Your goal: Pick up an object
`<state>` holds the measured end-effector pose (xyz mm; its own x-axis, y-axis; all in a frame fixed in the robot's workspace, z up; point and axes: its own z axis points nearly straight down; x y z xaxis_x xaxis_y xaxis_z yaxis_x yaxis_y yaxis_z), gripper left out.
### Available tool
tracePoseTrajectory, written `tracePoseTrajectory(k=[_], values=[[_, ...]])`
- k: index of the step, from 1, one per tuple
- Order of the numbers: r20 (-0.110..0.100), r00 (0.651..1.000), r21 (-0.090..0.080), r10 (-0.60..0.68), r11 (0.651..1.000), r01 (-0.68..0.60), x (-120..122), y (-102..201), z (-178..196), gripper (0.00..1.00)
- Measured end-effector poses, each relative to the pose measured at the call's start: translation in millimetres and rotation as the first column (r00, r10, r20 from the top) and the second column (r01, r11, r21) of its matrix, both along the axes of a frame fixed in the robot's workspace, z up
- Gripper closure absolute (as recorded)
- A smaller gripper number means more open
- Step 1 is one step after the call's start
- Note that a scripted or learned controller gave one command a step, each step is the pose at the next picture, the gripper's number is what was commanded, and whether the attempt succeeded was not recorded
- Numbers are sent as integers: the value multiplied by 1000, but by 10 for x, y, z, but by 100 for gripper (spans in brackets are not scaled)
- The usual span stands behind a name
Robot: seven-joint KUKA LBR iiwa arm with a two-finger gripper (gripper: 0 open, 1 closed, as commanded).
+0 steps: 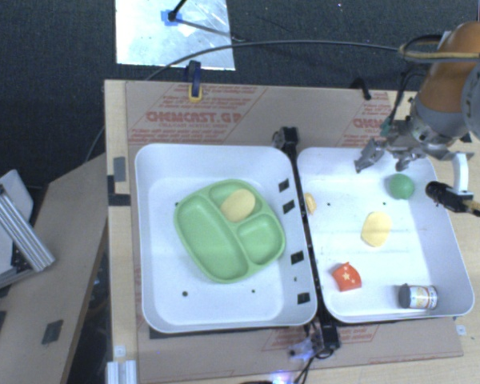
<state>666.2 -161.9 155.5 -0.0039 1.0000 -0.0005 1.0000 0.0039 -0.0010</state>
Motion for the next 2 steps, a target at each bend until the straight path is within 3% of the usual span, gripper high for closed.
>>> tracePoseTrajectory(k=[1, 2], values=[[1, 1000, 0, 2, 1000, -2, -38, 96, -526, 0], [7, 1000, -1, 4, 1000, -4, -21, 90, -389, 100]])
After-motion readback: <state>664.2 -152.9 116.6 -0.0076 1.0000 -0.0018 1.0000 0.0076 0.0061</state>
